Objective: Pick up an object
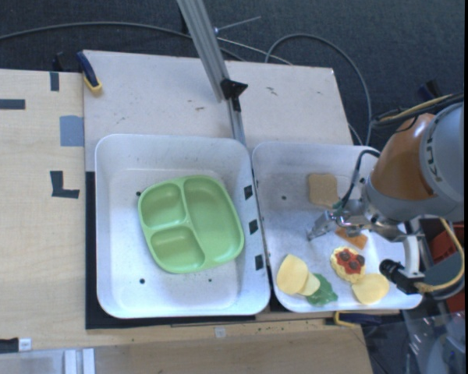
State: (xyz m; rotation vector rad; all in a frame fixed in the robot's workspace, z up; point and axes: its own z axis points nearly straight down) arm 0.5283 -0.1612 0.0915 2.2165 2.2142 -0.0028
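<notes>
Gripper low in right bin, jaw state unclear; tan slice just above it; green tray in left bin.

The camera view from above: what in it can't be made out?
- Metal two-finger gripper, camera view: too small and blurred to tell whether it grips anything.
- Small orange piece, camera view: partly covered by the gripper, so its shape is unclear.
- Green leafy piece, camera view: partly under the yellow round slices.
- Right white bin, camera view: its right side is covered by the grey arm.
</notes>
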